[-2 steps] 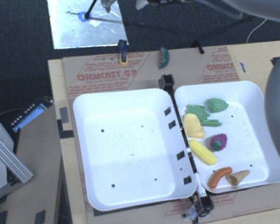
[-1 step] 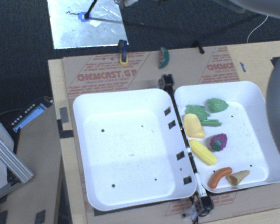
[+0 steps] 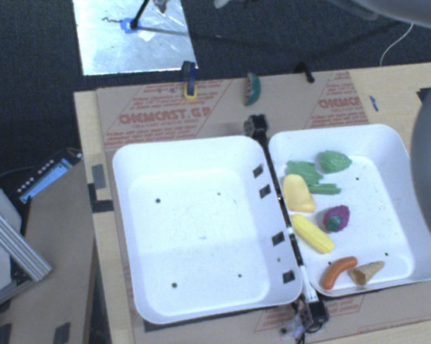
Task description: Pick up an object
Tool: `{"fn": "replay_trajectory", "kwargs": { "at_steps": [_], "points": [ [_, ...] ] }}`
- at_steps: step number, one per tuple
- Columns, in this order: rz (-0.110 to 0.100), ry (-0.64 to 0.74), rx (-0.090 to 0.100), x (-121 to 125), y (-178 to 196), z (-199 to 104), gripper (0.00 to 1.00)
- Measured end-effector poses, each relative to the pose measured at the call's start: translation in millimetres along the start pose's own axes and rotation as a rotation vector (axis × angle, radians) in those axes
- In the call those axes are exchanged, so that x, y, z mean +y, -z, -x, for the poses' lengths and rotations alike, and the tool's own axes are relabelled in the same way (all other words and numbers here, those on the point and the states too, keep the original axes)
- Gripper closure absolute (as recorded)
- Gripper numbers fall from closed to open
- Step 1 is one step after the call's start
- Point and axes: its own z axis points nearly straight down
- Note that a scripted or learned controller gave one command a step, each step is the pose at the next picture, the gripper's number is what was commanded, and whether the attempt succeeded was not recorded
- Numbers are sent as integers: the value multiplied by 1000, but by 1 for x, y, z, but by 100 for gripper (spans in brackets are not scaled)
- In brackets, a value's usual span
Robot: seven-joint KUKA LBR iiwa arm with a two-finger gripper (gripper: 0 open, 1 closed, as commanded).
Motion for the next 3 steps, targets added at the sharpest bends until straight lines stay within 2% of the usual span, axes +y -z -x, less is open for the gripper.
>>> {"fn": "replay_trajectory", "kwargs": {
  "at_steps": [1,2,3],
  "points": [
    [3,4,1,0,12,0,100],
    [2,6,0,0,11,0,0],
    [7,10,2,0,23,-1,100]
  ]
}}
